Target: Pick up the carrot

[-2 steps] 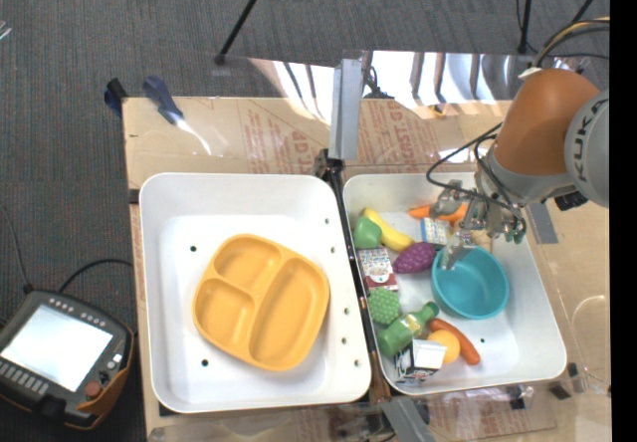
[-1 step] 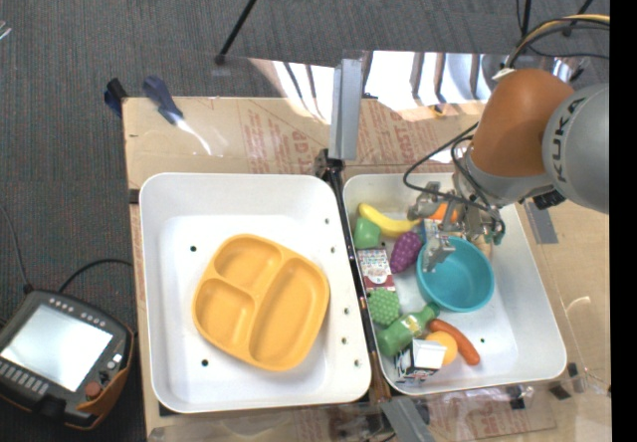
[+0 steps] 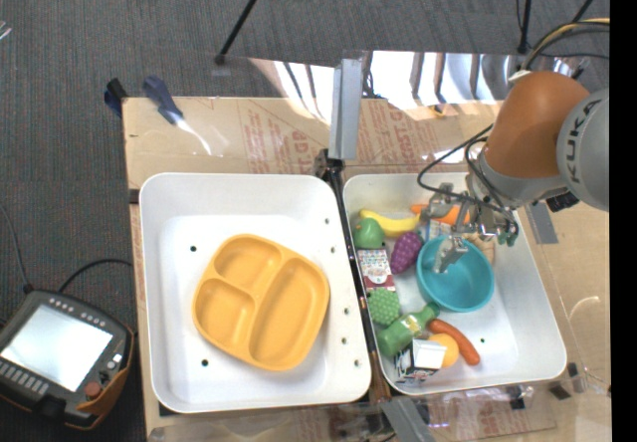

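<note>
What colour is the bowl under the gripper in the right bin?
Teal blue. The bowl shows in the camera view, below the gripper.

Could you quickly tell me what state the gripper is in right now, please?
Gripper: over the teal bowl in the right bin; state cannot be told.

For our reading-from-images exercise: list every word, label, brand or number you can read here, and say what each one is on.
"KUKA": on the grey arm, partly cut off at the picture's edge.
Red printing on the cardboard behind the bins: too blurred and slanted to read.
Pink carton in the right bin: print too small to read.
White carton near the carrot: unreadable.
</note>
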Controlling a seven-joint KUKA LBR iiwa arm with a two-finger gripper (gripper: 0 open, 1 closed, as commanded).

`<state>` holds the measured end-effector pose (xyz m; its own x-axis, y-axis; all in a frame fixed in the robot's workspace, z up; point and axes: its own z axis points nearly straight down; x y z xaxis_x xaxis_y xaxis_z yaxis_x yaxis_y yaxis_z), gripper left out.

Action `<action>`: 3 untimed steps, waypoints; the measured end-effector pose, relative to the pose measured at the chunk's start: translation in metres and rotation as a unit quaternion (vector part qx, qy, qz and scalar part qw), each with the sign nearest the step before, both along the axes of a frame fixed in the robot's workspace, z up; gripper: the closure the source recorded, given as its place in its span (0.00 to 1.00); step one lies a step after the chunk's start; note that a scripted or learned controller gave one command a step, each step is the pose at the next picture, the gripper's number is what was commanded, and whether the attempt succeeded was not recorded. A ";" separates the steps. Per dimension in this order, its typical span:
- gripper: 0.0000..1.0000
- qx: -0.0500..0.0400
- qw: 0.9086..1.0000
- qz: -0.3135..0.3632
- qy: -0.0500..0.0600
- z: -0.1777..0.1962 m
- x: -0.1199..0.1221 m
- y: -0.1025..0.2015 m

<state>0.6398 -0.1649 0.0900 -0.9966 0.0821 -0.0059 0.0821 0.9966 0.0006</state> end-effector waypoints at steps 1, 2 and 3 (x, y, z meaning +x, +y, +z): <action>1.00 0.000 1.000 0.002 -0.002 0.012 0.002 0.001; 1.00 -0.002 0.987 0.160 -0.003 0.139 -0.013 -0.030; 0.00 0.000 0.987 0.160 0.000 0.135 -0.014 -0.029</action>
